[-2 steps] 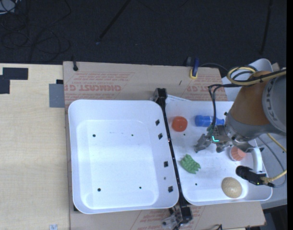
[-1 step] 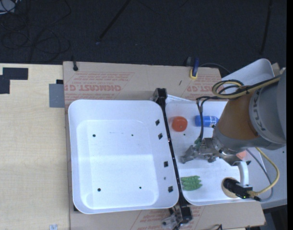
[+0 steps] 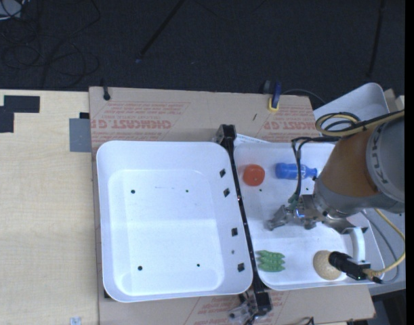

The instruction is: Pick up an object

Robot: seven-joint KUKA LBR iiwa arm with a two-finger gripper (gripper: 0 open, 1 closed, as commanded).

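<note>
Orange-red in colour, a small ball point(image 3: 253, 175) lay in the far part of the right bin point(image 3: 295, 246), close to the divider, with a blue object point(image 3: 292, 171) near it on the arm's side. A green item point(image 3: 270, 261) and a tan ball point(image 3: 322, 265) lay by the near wall. The gripper point(image 3: 289, 219) stood over bare floor between these four; whether it was apart or together could not be determined. The left bin point(image 3: 166, 229) adjoined.
</note>
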